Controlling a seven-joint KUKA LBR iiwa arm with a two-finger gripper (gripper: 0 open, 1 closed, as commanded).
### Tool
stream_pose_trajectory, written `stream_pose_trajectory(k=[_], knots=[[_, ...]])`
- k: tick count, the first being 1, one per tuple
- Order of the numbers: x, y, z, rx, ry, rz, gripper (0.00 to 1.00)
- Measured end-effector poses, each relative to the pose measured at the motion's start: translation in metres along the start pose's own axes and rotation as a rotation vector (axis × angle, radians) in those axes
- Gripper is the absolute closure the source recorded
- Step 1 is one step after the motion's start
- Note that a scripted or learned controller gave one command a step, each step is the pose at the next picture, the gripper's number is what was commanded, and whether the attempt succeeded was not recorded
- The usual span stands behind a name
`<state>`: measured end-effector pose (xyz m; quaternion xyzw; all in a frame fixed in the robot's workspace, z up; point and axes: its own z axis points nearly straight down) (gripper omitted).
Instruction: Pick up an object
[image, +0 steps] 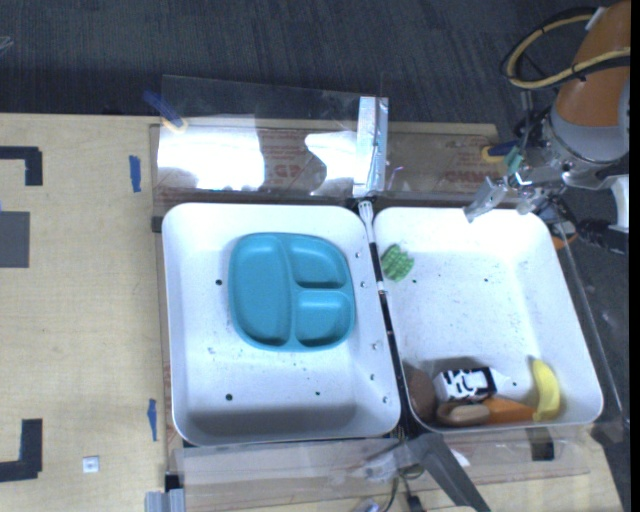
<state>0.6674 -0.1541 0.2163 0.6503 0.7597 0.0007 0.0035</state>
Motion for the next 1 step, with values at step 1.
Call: stream_pose_trajectory(k=[1], knots=[[-0.0218,-0.0027,-0.0274,-0.001,0.0,-0.227,0.0]])
